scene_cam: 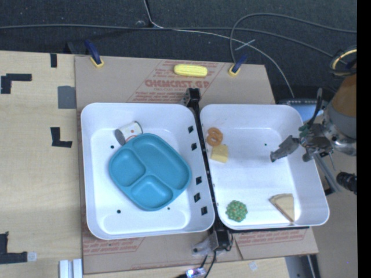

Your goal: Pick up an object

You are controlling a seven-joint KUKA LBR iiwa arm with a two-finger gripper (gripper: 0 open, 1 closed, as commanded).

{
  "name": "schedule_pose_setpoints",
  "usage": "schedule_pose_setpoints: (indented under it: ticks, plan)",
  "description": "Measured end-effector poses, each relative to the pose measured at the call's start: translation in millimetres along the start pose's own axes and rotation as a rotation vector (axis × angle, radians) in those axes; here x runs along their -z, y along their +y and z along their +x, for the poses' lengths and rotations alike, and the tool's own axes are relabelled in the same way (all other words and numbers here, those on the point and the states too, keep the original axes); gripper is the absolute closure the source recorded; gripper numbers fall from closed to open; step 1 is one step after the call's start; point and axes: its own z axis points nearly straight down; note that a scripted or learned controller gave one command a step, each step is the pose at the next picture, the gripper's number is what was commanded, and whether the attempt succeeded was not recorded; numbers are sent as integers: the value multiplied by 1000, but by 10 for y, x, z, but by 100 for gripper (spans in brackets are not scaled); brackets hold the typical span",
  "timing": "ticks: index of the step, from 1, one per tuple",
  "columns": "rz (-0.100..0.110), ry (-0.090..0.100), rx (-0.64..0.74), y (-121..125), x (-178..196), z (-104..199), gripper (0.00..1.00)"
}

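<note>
The right bin (255, 117) holds an orange ring (214, 135), a pale yellow block (219, 153), a green bumpy ball (236, 211) and a tan wedge (284, 205). In the left bin (93, 155) a blue divided plate (149, 171) lies beside a small white cup (127, 132) tipped on its side. My gripper (294, 151) hangs over the right side of the right bin, above the wedge in the view. It is open, its dark fingers (282, 150) spread with nothing between them. None of the objects touches it.
A yellow banana-shaped toy (190, 70) lies on the cardboard behind the bins. Blue-and-yellow clamps (94, 55) hold the cardboard's back edge. A black divider (200, 155) joins the two bins. Cables run across the dark background.
</note>
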Motion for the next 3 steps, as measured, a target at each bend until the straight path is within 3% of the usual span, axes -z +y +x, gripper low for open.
schedule_pose_setpoints:
  ticks: [1,3]
  plan:
    - [-12,-3,4,28,63,3,0]
    - [-5,-1,3,-45,-1006,-44,0]
